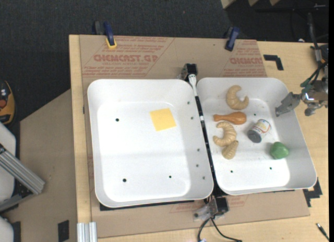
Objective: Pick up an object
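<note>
Gripper (292, 103) hangs at the right edge of the frame, just over the right rim of the right bin (261, 183); whether it is released or clenched I cannot tell, and nothing visibly sits in it. So the pick looks unstarted: every candidate lies in a bin, and the approach, the grasp and the lift all remain.

By size, the left bin (130, 183) fills the middle left of the frame and carries a flat yellow square (163, 119) in its upper middle. Across the right bin lie two croissants, one upper (237, 97) and one lower (227, 135), with an orange drumstick (232, 118) between them. Right of these rests a small can (258, 130) on its side, and lower right a green ball (279, 150). Can and ball lie nearest the gripper.
</note>
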### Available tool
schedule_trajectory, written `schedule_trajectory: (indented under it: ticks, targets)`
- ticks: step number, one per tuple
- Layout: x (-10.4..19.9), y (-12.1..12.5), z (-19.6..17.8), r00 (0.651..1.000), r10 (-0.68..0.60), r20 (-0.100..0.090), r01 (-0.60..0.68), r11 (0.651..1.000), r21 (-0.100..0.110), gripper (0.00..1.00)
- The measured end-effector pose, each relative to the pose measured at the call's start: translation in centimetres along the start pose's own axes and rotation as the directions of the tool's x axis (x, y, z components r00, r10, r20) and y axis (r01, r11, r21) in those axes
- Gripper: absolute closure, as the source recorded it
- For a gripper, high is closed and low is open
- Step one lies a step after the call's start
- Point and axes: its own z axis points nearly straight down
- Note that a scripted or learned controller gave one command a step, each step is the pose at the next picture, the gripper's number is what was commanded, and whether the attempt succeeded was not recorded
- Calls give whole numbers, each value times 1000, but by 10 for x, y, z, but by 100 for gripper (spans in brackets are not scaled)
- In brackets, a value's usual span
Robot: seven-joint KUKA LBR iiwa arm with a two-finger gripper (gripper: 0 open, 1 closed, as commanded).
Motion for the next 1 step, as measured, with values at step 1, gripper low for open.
schedule_trajectory:
  ticks: [1]
  targets:
    - [1, -20, 127, 1000, 1, 8, -1, 1000, -13, 0]
